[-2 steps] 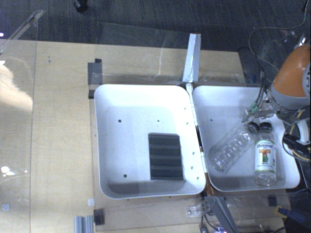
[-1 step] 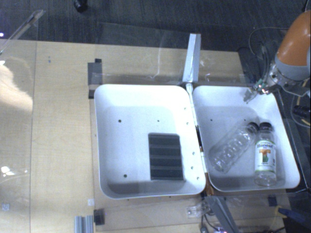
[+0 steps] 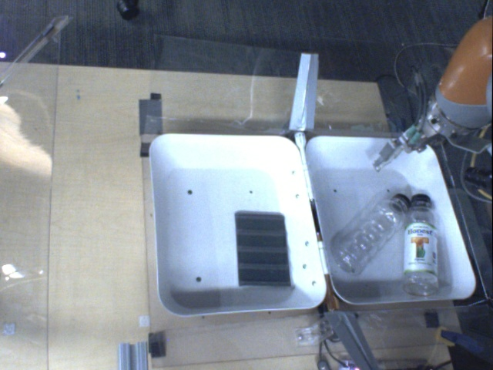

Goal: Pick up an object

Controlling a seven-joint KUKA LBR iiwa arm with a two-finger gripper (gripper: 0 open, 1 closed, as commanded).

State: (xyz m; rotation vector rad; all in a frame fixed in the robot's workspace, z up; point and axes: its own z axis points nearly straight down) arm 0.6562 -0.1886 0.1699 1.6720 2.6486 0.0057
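**Gripper over right bin, nothing seen in it**

While the arm (image 3: 466, 72) is seen at the upper right of the frame, the gripper (image 3: 387, 157) is positioned over the top edge of the right bin (image 3: 339, 168). How far it is open cannot be told; nothing is seen held. Two bottles are found lower in that bin: a clear bottle (image 3: 368, 231) lying slantwise and a labelled bottle (image 3: 420, 245) just beside it, right. A black ribbed block (image 3: 262, 247) is seen in the left bin (image 3: 185, 176), lower centre. Both bins are carried by the counter (image 3: 85, 206).
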